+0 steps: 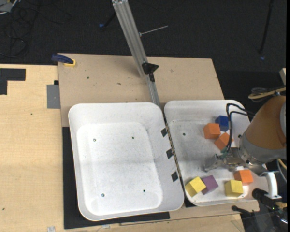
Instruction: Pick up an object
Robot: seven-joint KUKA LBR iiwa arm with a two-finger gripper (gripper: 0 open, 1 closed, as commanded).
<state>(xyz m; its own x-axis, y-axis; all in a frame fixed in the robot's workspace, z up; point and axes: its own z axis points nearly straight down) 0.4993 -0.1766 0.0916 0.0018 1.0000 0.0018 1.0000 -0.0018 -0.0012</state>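
Several small blocks lie in the right bin (193, 111). An orange block (212, 130), a blue block (223, 122) and a second orange block (223, 140) sit near its far right. Along the near side lie a yellow block (195, 185), a purple block (210, 182), another yellow block (234, 188) and an orange block (245, 176). My gripper (211, 165) hangs low over the bin floor between these two groups, just below the second orange block. I see no block in it.
The left bin (87, 115) stands beside the right one, with black clips (168, 152) along their shared rim. A slanted metal rail (133, 37) rises behind the bins. The arm's orange band (268, 127) overhangs the right bin's right edge.
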